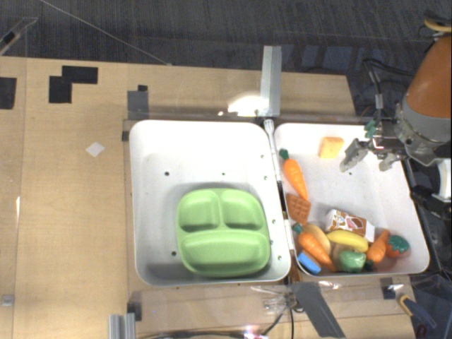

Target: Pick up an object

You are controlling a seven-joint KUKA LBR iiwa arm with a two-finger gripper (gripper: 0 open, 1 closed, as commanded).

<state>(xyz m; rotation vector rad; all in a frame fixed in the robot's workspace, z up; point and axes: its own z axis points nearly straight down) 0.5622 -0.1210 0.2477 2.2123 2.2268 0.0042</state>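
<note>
Two-finger gripper is hovering with fingers spread, grasping nothing, at 3 o'clock of small yellow block in right white bin. Green divided plastic tray is sitting in left white bin.

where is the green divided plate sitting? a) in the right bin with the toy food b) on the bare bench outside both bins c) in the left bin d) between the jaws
c: the green three-compartment plastic plate lies flat on the floor of the left shallow white bin, apart from the toy food.
</note>
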